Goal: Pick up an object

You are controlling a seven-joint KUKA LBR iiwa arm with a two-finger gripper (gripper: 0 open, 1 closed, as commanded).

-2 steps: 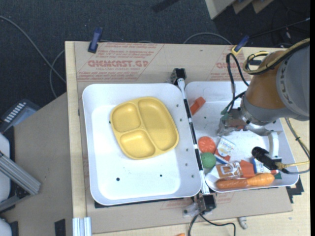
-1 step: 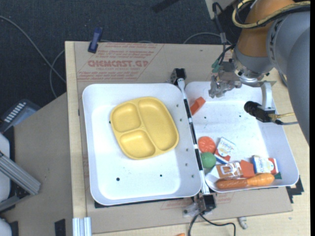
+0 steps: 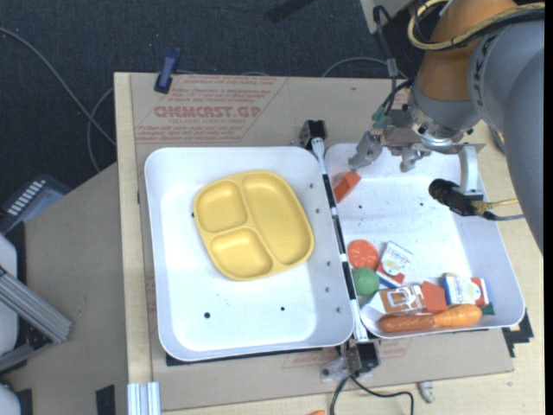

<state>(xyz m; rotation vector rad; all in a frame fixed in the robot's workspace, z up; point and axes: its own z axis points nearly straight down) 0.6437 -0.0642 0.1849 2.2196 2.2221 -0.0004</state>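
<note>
My gripper [image 3: 386, 156] hangs over the far left corner of the right bin [image 3: 484, 240], open, with nothing between its fingers. A small orange-red block [image 3: 346, 184] lies just below and left of it, against the bin's left wall and apart from the fingers. Toward the near end of the same bin lie a red tomato [image 3: 363, 253], a green ball [image 3: 366, 281], a white packet [image 3: 396, 258], a brown carton [image 3: 402, 299], a sausage [image 3: 408, 322], a carrot [image 3: 458, 316] and a small blue and white box [image 3: 456, 287].
A yellow divided plate [image 3: 252, 225] sits in the left bin [image 3: 173, 301]. A black clamp [image 3: 313, 132] stands at the far end of the ridge between the bins. A black cable fitting [image 3: 454, 195] on the arm hangs over the right bin.
</note>
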